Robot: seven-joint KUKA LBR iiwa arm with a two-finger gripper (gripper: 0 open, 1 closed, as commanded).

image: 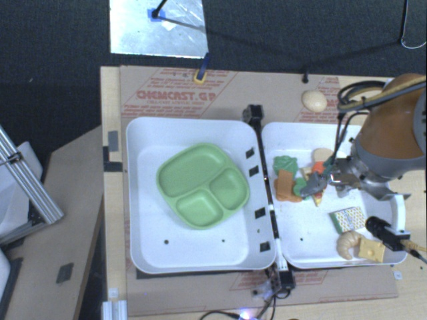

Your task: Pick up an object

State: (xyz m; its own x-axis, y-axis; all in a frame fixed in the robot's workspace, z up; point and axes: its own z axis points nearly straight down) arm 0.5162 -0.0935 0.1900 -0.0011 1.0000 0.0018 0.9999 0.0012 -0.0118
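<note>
My gripper point(332, 177) sits low over the middle of the right bin point(300, 249), reaching in from the right. Just left of it lies a cluster of small toys: a green piece point(285, 162), an orange piece point(287, 188), a grey piece point(311, 187) and a small red-orange piece point(319, 167). The grey piece lies right at the gripper's tip; whether they touch is unclear. A beige piece point(322, 155) shows just behind the gripper.
The left bin point(150, 245) holds a green divided plate point(202, 185). At the right bin's front right lie a green-patterned block point(348, 217), a croissant-like toy point(347, 244) and a yellow wedge point(371, 249). A beige egg point(313, 100) rests on the board behind the bins.
</note>
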